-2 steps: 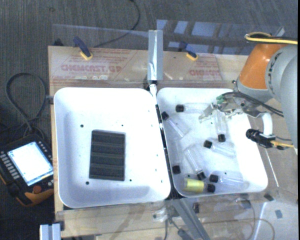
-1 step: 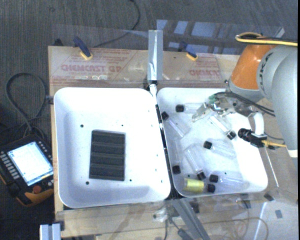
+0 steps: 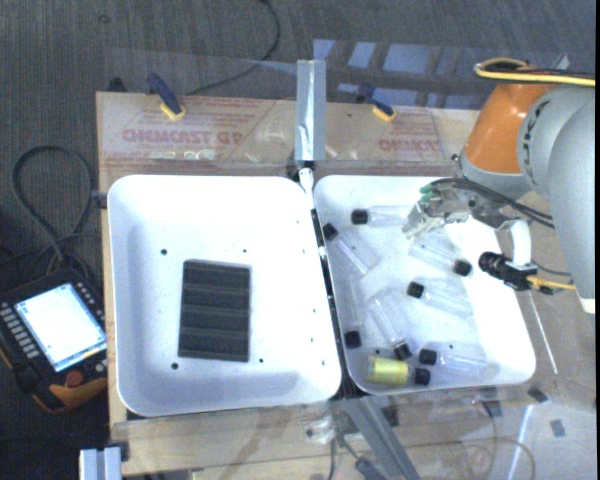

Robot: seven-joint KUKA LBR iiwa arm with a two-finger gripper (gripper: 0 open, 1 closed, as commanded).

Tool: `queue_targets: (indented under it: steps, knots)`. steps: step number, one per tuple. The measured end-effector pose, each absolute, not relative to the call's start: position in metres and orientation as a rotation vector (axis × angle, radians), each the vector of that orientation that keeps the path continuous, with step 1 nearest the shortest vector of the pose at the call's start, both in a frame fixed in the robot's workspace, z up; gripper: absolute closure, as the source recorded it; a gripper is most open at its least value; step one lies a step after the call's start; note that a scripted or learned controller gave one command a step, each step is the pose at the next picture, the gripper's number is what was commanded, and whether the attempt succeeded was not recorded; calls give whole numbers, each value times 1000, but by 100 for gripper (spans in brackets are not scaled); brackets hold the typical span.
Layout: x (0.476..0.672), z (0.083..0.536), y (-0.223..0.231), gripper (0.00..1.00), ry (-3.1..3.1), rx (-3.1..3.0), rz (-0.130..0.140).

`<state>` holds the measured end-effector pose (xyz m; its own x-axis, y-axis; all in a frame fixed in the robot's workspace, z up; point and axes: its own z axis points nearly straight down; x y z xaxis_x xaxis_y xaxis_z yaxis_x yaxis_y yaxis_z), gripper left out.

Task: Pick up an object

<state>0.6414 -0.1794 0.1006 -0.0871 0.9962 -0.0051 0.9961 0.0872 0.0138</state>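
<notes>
The right bin (image 3: 528, 353) holds several clear vials with black caps, among them one near the back (image 3: 378, 215), one in the middle (image 3: 435, 293) and one by the left wall (image 3: 355, 255). A short yellow cylinder (image 3: 388, 370) lies at its front edge. My gripper (image 3: 426, 214) hangs low over the back right part of this bin, just right of the back vial, with the orange-banded wrist (image 3: 500, 133) behind it. A black ribbed block (image 3: 216, 310) lies flat in the left bin (image 3: 140, 208).
A metal post (image 3: 309, 118) stands at the back between the bins. Blue and yellow clamps (image 3: 165, 96) (image 3: 380, 108) grip the board's far edge. A teach pendant (image 3: 55, 328) lies on the floor at left. A black cable plug (image 3: 495, 264) hangs over the right bin's right side.
</notes>
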Motion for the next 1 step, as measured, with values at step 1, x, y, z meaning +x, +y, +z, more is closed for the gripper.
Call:
queue_targets:
  steps: [1]
  knots:
    - [641, 100, -179, 0, 2307, 2114, 10]
